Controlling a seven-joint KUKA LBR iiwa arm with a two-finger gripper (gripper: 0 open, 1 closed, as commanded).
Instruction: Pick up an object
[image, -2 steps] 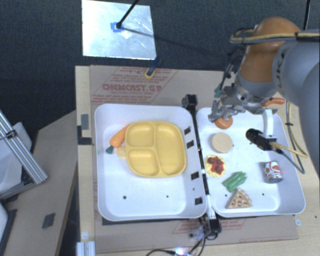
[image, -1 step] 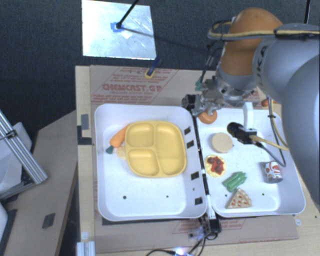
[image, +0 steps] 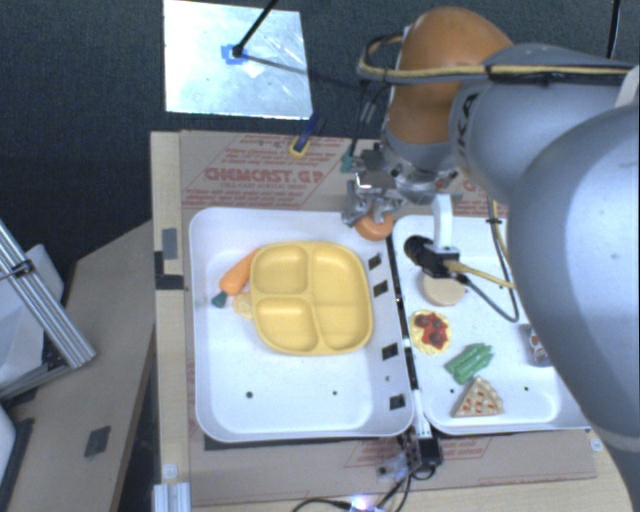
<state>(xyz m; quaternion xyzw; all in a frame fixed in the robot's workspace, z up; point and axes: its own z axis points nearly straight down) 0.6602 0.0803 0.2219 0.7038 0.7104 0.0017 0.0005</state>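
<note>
Far left of the pincer (image: 368, 212) and lower: orange toy carrot (image: 236, 272), lying in the shallow white left bin (image: 215, 400); left and lower: yellow four-compartment plastic plate (image: 305, 297); the pincer itself: low over the bins' far edge, open or closed cannot be told; just beneath it: small orange rounded piece (image: 377, 229), the likely target, gripped or merely beside unclear; right and lower, in the shallow white right bin (image: 520, 405): tan round disc (image: 444, 291), red-topped round piece (image: 431, 331), green bean cluster (image: 468, 360), triangular pizza-slice toy (image: 478, 399); progress: no lift evident, pickup judged outstanding; surface: printed brown cardboard sheet (image: 260, 170) under both bins; dark floor around.
</note>
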